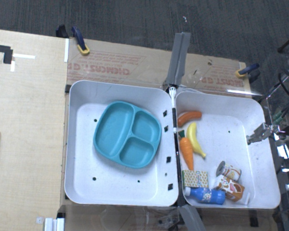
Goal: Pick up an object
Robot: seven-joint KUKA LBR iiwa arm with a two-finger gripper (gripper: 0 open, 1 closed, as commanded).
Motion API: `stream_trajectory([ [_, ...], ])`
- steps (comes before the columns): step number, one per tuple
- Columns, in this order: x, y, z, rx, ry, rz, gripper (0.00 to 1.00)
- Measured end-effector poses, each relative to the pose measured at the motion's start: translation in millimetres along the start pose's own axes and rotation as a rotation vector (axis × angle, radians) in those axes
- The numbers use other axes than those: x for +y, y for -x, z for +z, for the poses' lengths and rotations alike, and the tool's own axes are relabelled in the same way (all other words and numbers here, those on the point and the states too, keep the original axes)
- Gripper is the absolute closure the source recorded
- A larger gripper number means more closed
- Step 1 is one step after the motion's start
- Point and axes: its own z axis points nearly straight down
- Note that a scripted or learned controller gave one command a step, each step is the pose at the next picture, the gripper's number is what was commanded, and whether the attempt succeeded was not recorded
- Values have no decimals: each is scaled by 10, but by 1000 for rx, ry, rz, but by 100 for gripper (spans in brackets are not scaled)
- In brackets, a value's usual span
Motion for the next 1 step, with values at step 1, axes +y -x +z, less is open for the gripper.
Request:
stream_trajectory([
  [1, 47, -133, 1401, 1, 1, 124, 0],
])
